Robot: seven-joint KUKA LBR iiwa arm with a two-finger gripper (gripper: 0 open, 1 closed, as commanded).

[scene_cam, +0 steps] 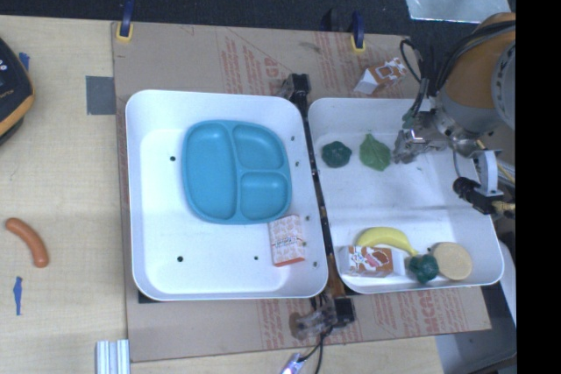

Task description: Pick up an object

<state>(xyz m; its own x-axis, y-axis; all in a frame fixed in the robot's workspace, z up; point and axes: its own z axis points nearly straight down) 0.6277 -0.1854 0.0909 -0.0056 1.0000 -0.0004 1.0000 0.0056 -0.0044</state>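
My gripper (406, 150) hangs over the back of the right bin (421, 193), just right of a green leafy piece (375, 152). A darker green lump (336, 155) lies further left in the same bin. Along that bin's front edge lie a yellow banana (386, 238), a red-and-white packet (369, 260), a dark teal piece (423, 269) and a tan round cracker (453, 260). I see nothing held between the fingers.
The left bin (158, 215) holds a blue divided plate (237, 171) and a small snack packet (287, 239). A sausage (28, 241) lies on the bench at far left. Another packet (382, 75) lies behind the right bin.
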